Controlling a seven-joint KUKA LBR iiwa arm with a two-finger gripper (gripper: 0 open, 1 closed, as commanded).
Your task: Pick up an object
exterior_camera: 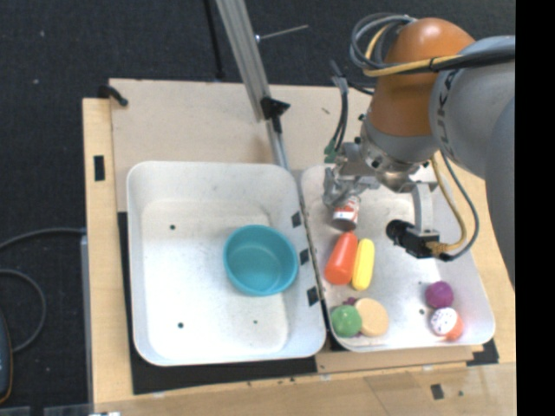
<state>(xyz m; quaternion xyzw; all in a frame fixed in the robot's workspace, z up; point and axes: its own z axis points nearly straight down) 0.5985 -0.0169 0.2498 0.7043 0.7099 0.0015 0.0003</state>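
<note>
Gripper (344, 199) hangs low over the upper left part of the right bin (468, 271), arm reaching in from the right. A small red-and-white object (346, 216) sits right at the tips; looks pinched, but the fingers are too blurred and bunched to read, so can't tell how far open they are or whether anything is truly held.

Other candidates in the right bin: orange carrot-like piece (341, 257) touching a yellow piece (362, 263) just below the gripper; green ball (346, 320) touching a tan round disc (373, 316) near the front rim; purple ball (439, 295) and a pink-white speckled ball (445, 321) at the front right. A black cable connector (408, 237) dangles from the wrist above the bin floor.

Left bin (160, 189) holds a teal bowl (259, 260), upright, well apart from the gripper.

Judgement: the grasp targets the red-and-white object because it stands apart from the touching pairs, leaving room around it. Lift not confirmed.
</note>
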